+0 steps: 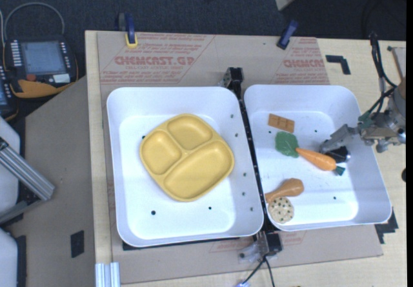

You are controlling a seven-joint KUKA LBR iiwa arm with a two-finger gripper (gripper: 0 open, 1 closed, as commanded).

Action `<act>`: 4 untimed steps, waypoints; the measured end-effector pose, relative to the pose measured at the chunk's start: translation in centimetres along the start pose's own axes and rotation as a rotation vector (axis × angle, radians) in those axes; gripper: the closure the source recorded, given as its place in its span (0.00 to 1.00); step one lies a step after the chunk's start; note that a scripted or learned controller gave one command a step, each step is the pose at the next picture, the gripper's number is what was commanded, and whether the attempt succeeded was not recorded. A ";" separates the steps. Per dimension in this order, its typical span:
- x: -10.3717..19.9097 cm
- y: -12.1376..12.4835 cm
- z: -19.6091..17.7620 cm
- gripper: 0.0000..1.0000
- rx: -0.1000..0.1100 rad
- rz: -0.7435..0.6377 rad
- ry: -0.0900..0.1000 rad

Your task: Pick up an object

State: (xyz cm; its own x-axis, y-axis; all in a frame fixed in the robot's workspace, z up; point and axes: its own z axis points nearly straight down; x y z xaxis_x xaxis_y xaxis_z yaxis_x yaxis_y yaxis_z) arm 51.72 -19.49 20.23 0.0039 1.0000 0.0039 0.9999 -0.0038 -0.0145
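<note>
In the right bin (368, 205) lie a toy carrot (315, 157) with a green leafy top (286, 144), a brown cracker (281, 122), a tan drumstick (286, 188) and a speckled cookie (281, 209). My gripper (337, 147) reaches in from the right and hangs low over the bin. It sits right beside the carrot's pointed orange end, close enough that I cannot tell whether it touches. Nothing is visibly held.
The left bin (129, 215) holds a yellow divided plate (187, 157). A black clamp (233, 77) sits where the bins meet at the back. A pendant screen (42, 60) lies off the bench at far left. Blue clips (287, 33) pin the cardboard's rear edge.
</note>
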 end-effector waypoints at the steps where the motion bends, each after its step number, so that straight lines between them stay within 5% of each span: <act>1: 0.1 0.3 -0.7 0.00 -0.014 -0.004 -0.004; 3: -0.9 0.0 10.5 0.00 -0.010 -0.008 0.010; 4: -0.4 0.1 11.7 0.00 -0.010 -0.010 0.008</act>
State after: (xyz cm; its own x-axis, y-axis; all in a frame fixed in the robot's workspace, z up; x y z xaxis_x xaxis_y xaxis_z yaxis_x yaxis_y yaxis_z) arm 51.67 -19.82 8.49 -0.0058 0.9999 0.0122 1.0000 0.0058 -0.0041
